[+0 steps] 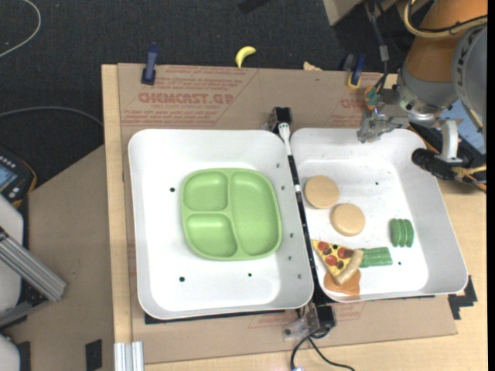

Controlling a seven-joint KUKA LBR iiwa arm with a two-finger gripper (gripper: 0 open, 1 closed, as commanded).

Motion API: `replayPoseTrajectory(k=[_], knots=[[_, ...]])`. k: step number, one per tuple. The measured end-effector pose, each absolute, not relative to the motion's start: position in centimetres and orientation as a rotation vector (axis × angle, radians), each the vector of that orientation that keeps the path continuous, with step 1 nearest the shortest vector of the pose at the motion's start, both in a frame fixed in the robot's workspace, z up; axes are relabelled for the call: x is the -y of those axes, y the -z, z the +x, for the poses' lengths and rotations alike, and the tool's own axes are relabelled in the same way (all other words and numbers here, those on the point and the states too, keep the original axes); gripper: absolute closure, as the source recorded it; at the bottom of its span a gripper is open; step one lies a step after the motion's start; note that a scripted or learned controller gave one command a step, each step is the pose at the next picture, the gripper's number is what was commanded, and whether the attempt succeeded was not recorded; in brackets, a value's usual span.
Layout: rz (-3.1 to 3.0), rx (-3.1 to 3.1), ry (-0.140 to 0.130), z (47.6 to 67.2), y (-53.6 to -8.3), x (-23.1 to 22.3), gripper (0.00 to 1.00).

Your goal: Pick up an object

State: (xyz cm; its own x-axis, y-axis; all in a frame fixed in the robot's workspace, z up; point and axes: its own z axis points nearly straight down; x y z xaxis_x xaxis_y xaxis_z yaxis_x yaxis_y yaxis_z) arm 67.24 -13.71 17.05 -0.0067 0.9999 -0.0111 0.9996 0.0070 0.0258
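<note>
Gripper sits over the far edge of the right bin, near its far-left part, arm coming in from the far right; whether it is open or closed can't be told at this size and angle, and nothing shows in its grasp. Candidates all lie in the right bin: two tan round cookies and near the bin's left-middle, close together, a ridged green piece to the right, a flat green piece near it, a pizza slice at the near-left, partly lying on an orange piece by the near rim. Left bin holds a green divided plate, too big and flat for an easy pinch. Likely step: approach, nothing picked yet. Best bet looks like the far cookie, nearest the gripper and with free space round it; come straight down, centred, straddling its edges, stay off the bin divider. Avoid the pizza pile, overlapped items may slip or come up together
</note>
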Motion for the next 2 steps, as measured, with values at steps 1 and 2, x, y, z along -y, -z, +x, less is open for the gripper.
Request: replayPoseTrajectory(k=[1,2], knots=[[2.211,-2.229,-0.009,66.7,-21.5,5.8,1.0],[2.221,-2.233,0.005,61.1,-18.3,0.0,1.0]])
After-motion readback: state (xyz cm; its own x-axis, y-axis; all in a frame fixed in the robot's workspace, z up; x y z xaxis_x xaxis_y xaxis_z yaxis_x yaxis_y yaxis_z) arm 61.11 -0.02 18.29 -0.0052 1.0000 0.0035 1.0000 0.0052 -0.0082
